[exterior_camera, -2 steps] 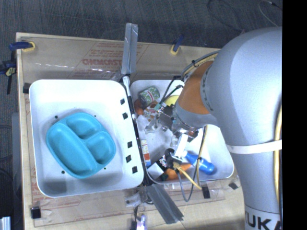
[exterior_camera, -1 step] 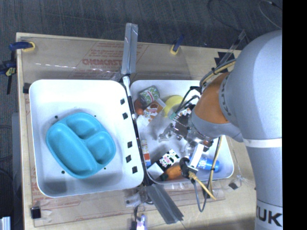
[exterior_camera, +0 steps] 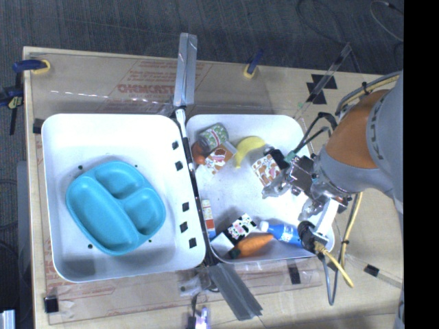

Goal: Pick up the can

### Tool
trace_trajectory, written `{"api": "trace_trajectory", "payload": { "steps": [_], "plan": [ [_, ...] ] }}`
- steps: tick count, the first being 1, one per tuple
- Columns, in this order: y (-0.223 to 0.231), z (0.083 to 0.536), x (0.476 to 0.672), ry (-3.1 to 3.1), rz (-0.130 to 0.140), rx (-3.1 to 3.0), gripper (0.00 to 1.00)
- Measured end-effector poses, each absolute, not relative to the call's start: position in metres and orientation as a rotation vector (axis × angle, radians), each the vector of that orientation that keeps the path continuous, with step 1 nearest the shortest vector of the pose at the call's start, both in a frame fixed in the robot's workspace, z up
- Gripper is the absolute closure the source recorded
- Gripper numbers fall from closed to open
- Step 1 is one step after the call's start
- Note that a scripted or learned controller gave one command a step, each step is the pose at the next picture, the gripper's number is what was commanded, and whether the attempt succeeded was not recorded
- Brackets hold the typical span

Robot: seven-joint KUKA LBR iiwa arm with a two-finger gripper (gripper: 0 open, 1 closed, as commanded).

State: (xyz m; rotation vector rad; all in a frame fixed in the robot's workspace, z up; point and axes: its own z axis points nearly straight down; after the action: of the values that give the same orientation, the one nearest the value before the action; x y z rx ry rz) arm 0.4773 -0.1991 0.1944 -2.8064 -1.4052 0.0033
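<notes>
The can point(exterior_camera: 214, 134), with a green top and a pink label, lies in the far left corner of the right bin point(exterior_camera: 291, 125). My gripper point(exterior_camera: 276, 175) is low over the middle right of that bin, well to the right of the can and a little nearer the front. It sits right beside a small red-and-white patterned carton point(exterior_camera: 263, 167). Whether the carton is in its grasp is unclear. The grey arm with its orange band point(exterior_camera: 353, 139) comes in from the right.
A yellow banana point(exterior_camera: 250, 147) and a red-and-white packet point(exterior_camera: 218, 157) lie between can and gripper. A carrot point(exterior_camera: 252, 244), a blue tube point(exterior_camera: 285, 233) and a black-and-white item point(exterior_camera: 240, 226) crowd the front wall. A blue divided plate point(exterior_camera: 115, 204) fills the left bin point(exterior_camera: 62, 132).
</notes>
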Motion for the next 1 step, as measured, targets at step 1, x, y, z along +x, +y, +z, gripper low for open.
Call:
{"api": "trace_trajectory", "payload": {
  "steps": [1],
  "plan": [
    [-0.1612, 0.2847, 0.4783, -1.514, 0.002, -2.751, 0.00]
  ]
}}
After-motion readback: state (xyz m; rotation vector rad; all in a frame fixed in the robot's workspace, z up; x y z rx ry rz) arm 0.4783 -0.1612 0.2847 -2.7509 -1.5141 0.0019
